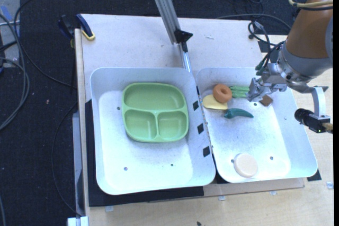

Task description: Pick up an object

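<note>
Clutter sits at the far end of the right-hand shallow white bin (296, 159), and there we find the likely things to pick. We see a small brown block (266, 99) just under the gripper (258, 90), touching or nearly touching its tip, but we cannot tell whether it lies between the jaws. A pale green strip-like object (239, 91) lies just left of the gripper, reaching toward an orange ring-shaped toy like a doughnut (222, 93). The ring rests against a flat pale yellow piece (213, 104), and just in front of these lies a dark teal curved object (239, 113). Well apart, near the bin's front edge, we see a round cream-coloured disc (246, 165).

The grey arm with its orange band (312, 24) comes in from the right and bends down over the bin's far right corner. We cannot tell the state of the gripper; it is too small and blurred.

In the left-hand white bin (106, 166) a light green plastic divided plate (155, 112) with three compartments lies flat. A grey metal post (164, 0) slants up from the bench behind the bins.
</note>
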Available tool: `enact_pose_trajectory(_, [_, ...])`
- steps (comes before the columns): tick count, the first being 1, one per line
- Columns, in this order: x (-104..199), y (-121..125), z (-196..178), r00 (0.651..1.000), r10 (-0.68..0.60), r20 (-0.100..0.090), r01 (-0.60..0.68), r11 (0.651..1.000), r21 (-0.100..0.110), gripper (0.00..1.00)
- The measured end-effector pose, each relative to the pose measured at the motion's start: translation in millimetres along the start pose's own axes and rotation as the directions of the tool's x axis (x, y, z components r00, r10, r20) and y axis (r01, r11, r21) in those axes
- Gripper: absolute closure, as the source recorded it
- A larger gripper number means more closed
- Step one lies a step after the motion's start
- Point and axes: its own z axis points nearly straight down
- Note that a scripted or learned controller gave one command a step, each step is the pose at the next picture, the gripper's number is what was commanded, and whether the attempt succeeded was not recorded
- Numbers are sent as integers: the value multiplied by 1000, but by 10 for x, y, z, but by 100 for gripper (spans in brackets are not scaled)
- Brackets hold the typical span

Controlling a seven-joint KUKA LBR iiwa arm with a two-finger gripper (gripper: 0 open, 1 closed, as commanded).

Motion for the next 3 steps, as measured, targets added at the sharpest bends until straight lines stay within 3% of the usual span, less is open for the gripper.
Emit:
enact_pose_trajectory(1, [505, 30, 80, 1000, 1, 0, -1, 1000, 2, 100])
enact_pose_trajectory(2, [991, 204, -2, 1000, 0, 0, 0, 1000, -2, 100])
enact_pose_trajectory(3, [1532, 313, 145, 1000, 1, 1, -1, 1000, 0, 100])
